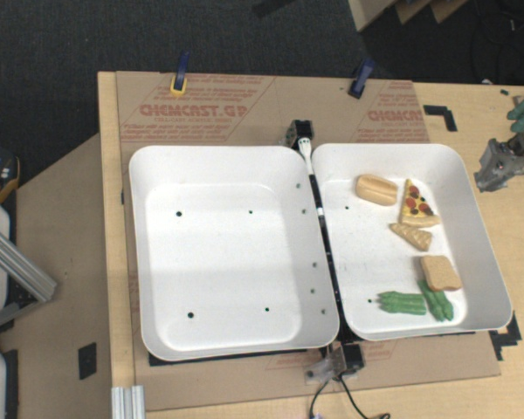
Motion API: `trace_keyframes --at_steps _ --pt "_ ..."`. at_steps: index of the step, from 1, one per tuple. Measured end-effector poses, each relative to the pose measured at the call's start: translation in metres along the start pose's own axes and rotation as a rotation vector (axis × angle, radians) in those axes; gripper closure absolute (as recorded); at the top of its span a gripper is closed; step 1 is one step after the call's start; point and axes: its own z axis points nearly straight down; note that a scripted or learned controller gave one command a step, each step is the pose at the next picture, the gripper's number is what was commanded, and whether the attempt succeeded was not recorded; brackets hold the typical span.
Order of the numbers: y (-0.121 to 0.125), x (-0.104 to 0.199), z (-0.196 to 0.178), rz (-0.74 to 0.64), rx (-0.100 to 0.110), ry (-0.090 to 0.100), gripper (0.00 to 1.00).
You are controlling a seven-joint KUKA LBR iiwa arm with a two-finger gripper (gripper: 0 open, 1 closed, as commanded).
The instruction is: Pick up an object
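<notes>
Toy foods lie in the right bin [472, 234]: bread roll [375, 189], pizza slice [417, 204], wedge [412, 236], toast [439, 273], green pea pods [417, 304]. At the counter's [244, 103] right edge, outside the bin, hangs the hand [503, 164]; its opening cannot be told

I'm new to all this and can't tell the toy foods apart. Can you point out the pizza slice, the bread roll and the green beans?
pizza slice [417, 204], camera view: on its red topping.
bread roll [375, 189], camera view: middle of its top.
green beans [403, 303], camera view: middle of the left pod.
</notes>
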Motion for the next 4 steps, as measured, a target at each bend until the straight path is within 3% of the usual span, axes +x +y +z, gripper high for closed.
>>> trace_keyframes --at_steps 2,3,4 --pt "-0.001 -0.094 0.271 0.003 0.006 0.002 1.00" --pt "0.002 -0.091 0.263 -0.001 -0.008 -0.001 0.00" --pt "0.005 -0.102 0.352 -0.001 -0.014 -0.007 0.00"
